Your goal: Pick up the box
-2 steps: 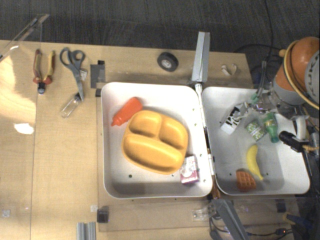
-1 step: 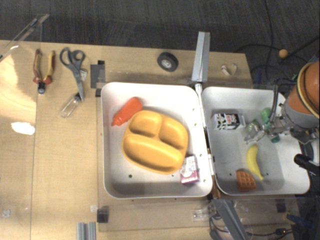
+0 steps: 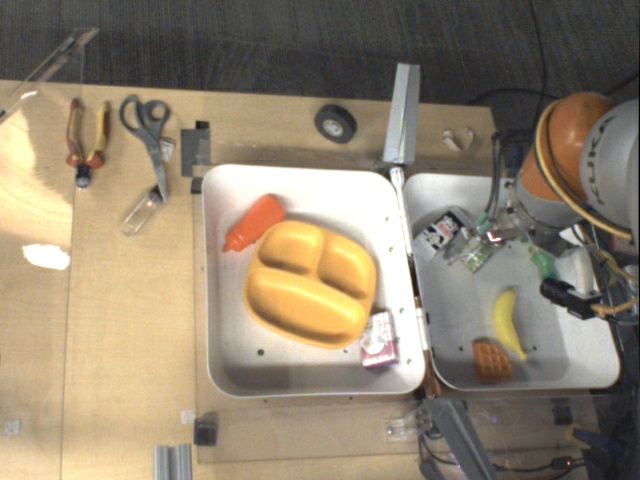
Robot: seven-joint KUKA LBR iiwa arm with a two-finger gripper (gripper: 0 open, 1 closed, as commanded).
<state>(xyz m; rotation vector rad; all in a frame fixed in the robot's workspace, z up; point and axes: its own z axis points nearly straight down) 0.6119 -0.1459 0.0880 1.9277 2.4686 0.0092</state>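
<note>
Claw [image 3: 478,246]: over the right bin [image 3: 600,373], upper left part; whether spread or clenched cannot be told. Small printed packet [image 3: 442,231]: just left of the claw. Banana [image 3: 508,323]: below the claw, near. Brown waffle-like piece [image 3: 491,360]: beyond the banana, at the bin's near edge. Box [image 3: 378,339]: left of and below the claw, in the left bin [image 3: 225,353], lower right corner, touching the yellow divided tray [image 3: 311,281]. Orange carrot-shaped item [image 3: 253,222]: farthest left, beside the tray. Scissors [image 3: 150,138]: on the counter [image 3: 110,348], far left.
</note>
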